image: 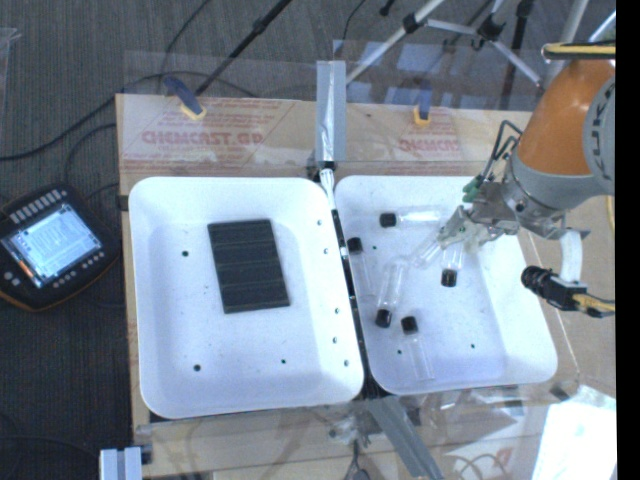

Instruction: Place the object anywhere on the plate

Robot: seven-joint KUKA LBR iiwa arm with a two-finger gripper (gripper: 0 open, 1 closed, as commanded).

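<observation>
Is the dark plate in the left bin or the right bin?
In the left bin. The dark plate lies flat near its middle; the clear vials lie in the right bin.

The plate [248,265] is a dark, flat rectangle with faint ribs across it, lying flat near the middle of the left bin [160,368], its long side running away from the camera and turned slightly off the bin's edges. The objects are clear little vials with black caps, all well apart from the plate, past its right side. One vial [405,218] lies farthest from the plate's near end, another [388,290] lies tilted closest to it, a third [415,346] sits lowest, and a fourth [451,265] stands beyond them.
</observation>
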